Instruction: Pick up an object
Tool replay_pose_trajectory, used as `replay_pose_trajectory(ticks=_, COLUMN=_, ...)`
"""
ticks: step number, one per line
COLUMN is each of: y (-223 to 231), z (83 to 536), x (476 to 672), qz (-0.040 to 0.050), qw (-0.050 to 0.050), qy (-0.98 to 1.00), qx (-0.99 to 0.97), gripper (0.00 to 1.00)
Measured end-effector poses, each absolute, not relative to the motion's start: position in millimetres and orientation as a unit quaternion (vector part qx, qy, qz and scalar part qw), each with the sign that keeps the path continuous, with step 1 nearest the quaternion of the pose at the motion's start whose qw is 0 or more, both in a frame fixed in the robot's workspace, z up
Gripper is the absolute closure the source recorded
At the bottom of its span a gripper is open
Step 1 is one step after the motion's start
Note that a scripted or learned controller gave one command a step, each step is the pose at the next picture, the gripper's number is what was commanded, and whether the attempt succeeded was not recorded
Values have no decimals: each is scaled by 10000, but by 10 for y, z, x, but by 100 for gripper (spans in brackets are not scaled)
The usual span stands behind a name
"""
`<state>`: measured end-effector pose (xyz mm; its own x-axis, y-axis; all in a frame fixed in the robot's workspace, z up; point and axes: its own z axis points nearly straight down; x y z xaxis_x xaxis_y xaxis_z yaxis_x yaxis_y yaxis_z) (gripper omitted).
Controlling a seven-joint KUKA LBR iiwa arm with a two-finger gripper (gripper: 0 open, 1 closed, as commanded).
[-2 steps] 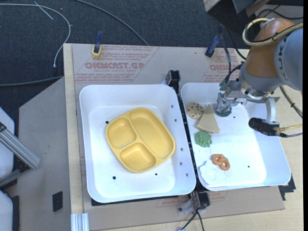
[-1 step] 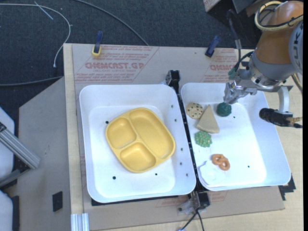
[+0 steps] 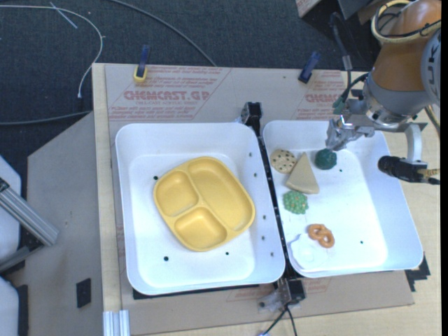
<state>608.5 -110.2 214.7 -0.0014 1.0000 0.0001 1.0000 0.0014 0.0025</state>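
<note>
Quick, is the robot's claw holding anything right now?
Gripper: cannot be told; it sits right beside the dark green toy in the right bin.

two smooth white plastic bins are set on matt brown cardboard printed in red. a glossy yellow plastic divided tray is seen in the left bin. the arm is finished in smooth orange and grey, with a metallic gripper.

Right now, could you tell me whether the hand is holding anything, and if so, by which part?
It cannot be told. The hand is low in the right bin, right beside the dark green ball, but nothing visibly sits between its fingers.
</note>
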Motion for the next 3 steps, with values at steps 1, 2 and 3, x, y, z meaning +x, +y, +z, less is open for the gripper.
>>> replay_pose_trajectory(ticks=1, y=-705, z=2115, x=5883, qz=-4, qw=-23, qy=7085, qx=7057, gripper=100)
replay_pose_trajectory(ticks=2, y=-237, z=2089, x=5540, qz=-5, qw=-31, qy=7088, qx=7054, gripper=100)
replay_pose_trajectory(ticks=3, y=155, z=2180, x=5348, qz=-1, qw=-26, qy=7090, qx=7052, gripper=100)
